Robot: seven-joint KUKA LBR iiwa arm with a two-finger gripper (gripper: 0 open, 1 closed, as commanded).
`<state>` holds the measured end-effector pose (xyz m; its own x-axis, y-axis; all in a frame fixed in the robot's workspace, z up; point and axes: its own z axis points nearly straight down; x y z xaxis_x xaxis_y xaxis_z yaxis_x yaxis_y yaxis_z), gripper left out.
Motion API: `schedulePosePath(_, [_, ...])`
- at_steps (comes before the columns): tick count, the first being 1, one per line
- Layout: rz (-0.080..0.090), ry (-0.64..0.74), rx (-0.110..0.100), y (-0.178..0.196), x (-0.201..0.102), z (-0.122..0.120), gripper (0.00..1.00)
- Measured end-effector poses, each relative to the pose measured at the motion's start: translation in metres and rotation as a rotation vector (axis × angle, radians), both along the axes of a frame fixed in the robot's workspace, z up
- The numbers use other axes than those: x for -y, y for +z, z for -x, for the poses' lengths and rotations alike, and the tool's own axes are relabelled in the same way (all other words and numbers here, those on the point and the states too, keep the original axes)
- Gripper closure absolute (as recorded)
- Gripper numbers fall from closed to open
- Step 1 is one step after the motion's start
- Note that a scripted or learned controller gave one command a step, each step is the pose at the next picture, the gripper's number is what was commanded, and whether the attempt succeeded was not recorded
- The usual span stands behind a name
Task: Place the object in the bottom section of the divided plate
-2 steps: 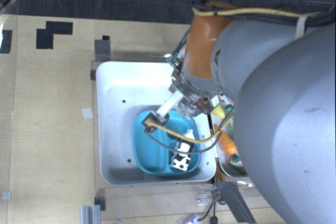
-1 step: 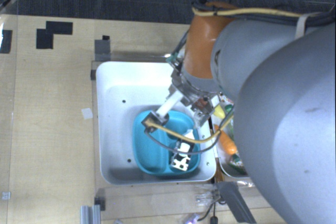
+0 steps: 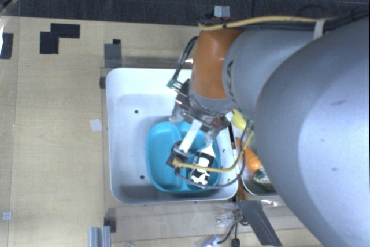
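A blue plastic divided plate is seen lying flat in the shallow white bin on the left. Most of the bin's floor is taken up by it. The rest of the white floor is bare.

The two-finger gripper is hung right over the middle of the plate, low and close to it. It is carried by the big grey arm with the orange band. Whether the gripper is clenched or released cannot be told, because its tip is hidden by its own parts. Where the object is cannot be told either. No object is seen lying on the bare blue parts of the plate.

The step in hand is probably the putting down. To do it well, the gripper should be moved over the part of the plate nearest the lower edge of the view. The walls between the sections are mostly hidden, so the spot should be picked with care. The object should be lowered until it nearly touches the blue floor and only then let go, so it is not bounced into another section.

Past the right wall of the bin, a yellow thing, an orange thing and something green are seen peeking out under the arm.
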<state>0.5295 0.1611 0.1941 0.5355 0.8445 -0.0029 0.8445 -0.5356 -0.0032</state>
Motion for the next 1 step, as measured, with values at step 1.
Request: schedulePosePath(1, [0.0,0.002,-0.002,0.0088,-0.0001,-0.0003,1.0])
